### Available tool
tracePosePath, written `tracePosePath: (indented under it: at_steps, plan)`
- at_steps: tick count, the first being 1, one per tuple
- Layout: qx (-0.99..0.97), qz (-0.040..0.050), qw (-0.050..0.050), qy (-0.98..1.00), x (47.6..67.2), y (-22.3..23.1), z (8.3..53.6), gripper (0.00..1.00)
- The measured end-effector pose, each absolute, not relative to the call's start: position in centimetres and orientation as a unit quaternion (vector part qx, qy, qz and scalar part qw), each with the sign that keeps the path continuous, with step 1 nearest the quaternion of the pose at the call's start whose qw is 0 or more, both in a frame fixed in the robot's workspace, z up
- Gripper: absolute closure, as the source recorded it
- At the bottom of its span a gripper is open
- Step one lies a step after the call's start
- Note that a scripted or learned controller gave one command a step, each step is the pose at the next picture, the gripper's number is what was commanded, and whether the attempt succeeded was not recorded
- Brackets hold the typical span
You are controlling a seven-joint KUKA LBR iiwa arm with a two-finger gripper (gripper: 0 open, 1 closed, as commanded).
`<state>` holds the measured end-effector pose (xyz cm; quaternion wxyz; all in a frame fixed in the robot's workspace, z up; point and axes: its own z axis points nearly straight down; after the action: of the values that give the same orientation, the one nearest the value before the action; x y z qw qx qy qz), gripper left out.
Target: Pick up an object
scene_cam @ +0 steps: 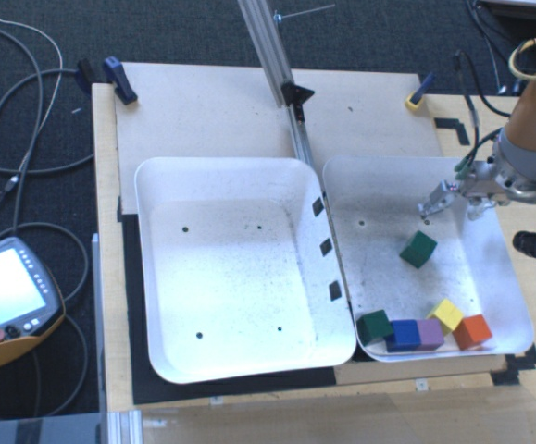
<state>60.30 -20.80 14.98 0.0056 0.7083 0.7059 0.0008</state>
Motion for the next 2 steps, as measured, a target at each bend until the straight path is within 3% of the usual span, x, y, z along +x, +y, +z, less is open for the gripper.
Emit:
tracePosePath:
  at_steps: [1, 2]
  plan:
    - [0.706, -0.0009, -0.004, 0.708, 59.2, -17.1, 9.7, 0.00]
    - [0.706, -0.0006, -0.003, 0.708, 56.5, -14.3, 10.0, 0.00]
